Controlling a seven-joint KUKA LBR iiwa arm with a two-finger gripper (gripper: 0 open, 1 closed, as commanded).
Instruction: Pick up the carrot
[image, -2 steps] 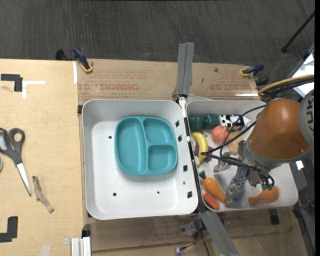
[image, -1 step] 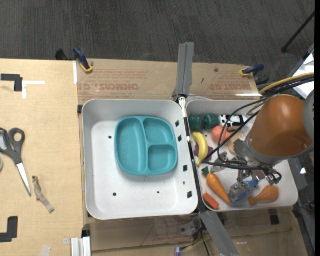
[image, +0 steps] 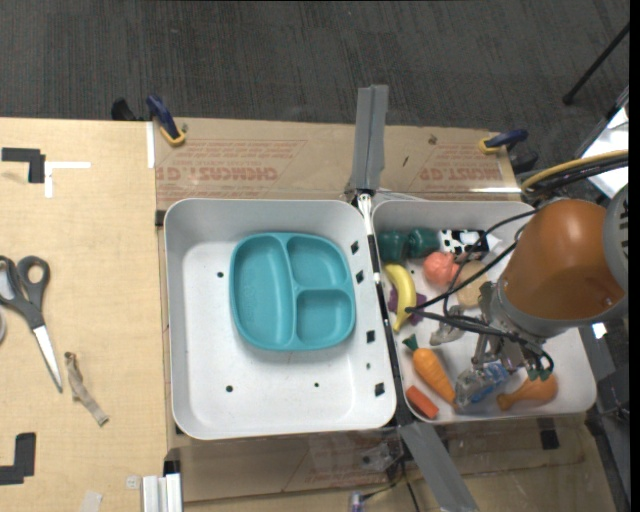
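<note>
- Two shallow white plastic bins sit side by side before you: the left bin (image: 190, 330) and the right bin (image: 575, 395), touching along a shared centre rim.
- One teal three-compartment plate (image: 293, 291) lies in the left bin, nothing on it.
- Two orange tapered carrot-shaped toys are in the right bin: one carrot (image: 433, 372) lies free near the bin's front left, green end toward the back; a second orange carrot-like piece (image: 528, 391) lies at the front right, partly under the arm.
- One each, also in the right bin: a yellow banana (image: 401, 290), a pink round ball-like toy (image: 439, 268), a dark green toy (image: 405, 243), a black-and-white toy (image: 463, 241) and a small red piece (image: 422, 404).
- One pair of grey-handled scissors (image: 32, 305) lies on the bench well left of the bins.
- One gripper (image: 487, 385) is low in the right bin, between the two orange pieces, just right of the free carrot.
- You cannot tell how the claw stands: its tips are lost in cables and a bluish clutter beneath them, and no carrot is seen between them.
- The arm's orange band (image: 560, 265) hides the bin's right middle; the dark green toy's shape is hard to make out.
</note>
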